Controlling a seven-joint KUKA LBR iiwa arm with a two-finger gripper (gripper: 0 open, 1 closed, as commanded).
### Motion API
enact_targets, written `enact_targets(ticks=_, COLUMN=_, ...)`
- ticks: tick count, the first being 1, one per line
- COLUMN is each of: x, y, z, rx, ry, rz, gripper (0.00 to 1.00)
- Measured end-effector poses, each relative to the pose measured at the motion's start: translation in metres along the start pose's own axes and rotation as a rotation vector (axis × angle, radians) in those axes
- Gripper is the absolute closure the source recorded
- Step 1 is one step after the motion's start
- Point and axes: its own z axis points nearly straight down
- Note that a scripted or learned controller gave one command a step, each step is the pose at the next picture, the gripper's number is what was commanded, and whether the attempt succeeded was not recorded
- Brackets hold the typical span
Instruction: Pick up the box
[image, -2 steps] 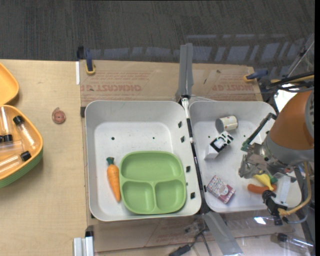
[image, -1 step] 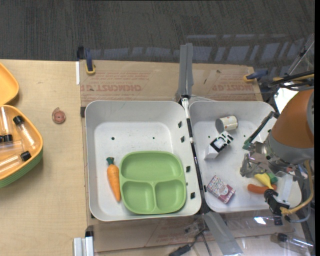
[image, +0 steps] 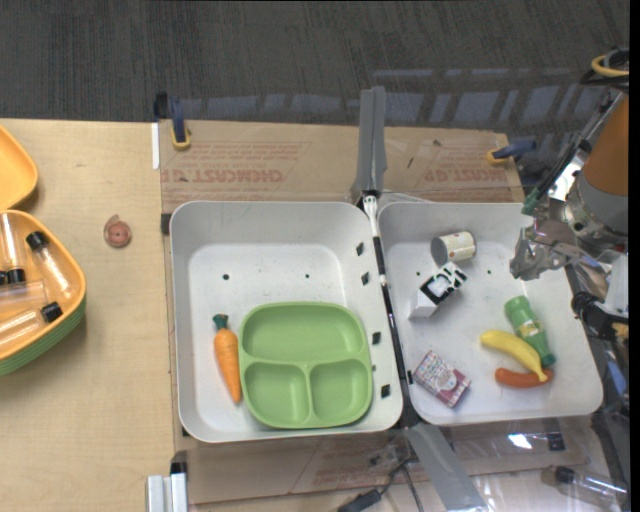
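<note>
Grey pincer (image: 535, 262), above right bin (image: 590, 398)

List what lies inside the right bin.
The right bin holds a pink box, a banana, a green bottle, a red sausage, a small can and a black-and-white object. The arm's gripper covers part of the floor.

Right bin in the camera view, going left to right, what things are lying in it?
Pink box → black and white block → small can → banana → green bottle. The red sausage overlaps the banana's span, so I left it out.
</note>
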Motion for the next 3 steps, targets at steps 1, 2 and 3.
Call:
enact_targets(ticks=1, x=-0.008, y=-0.027, z=0.141, rx=0.001, ry=0.002, rz=-0.1, gripper=1.0)
enact_targets(ticks=2, x=0.009, y=-0.007, z=0.135, rx=-0.001, ry=0.002, rz=-0.015, gripper=1.0)
enact_targets(ticks=3, x=0.032, y=-0.043, z=0.129, rx=0.001, ry=0.002, rz=0.05, gripper=1.0)
